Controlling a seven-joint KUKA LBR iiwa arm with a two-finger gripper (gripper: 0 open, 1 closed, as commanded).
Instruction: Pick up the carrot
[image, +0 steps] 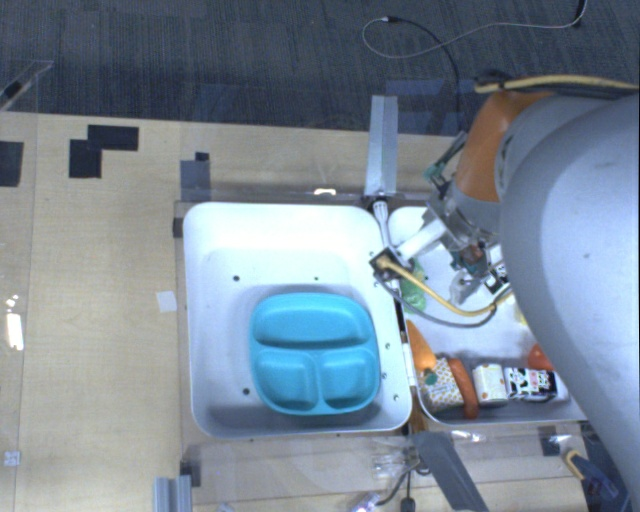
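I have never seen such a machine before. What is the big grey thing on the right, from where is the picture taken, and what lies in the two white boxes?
The big grey shape is a robot arm with an orange band. One fixed camera looks down on the bench at a slant. The arm reaches in from the right, and its end effector hangs over the right bin. I cannot tell whether it holds anything.

The left bin holds a blue divided plate. At the near end of the right bin lie an orange carrot, a sausage-like toy, and a small white carton. The carrot lies apart from the end effector.
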